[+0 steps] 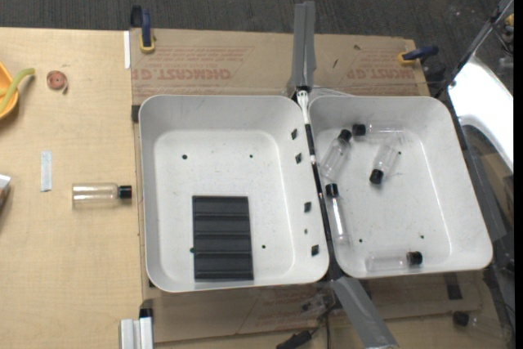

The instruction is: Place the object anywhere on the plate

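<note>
Clear black-capped vials (337, 156) lay in the right white bin (467, 200), a black ribbed plate (221, 238) in the left. The central, wall-free vial (386, 162) looked easiest to grasp.

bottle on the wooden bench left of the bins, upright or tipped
Tipped: the clear bottle lies on its side on the bench, black cap pointing toward the left bin.

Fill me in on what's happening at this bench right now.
Nothing is being handled at this moment. The right bin holds several clear vials with black caps: two near the middle, others along its left wall and one by the front edge. The left bin holds a dark ribbed plate with nothing on it yet. Another capped vial lies on the wooden bench, outside the bins.
</note>
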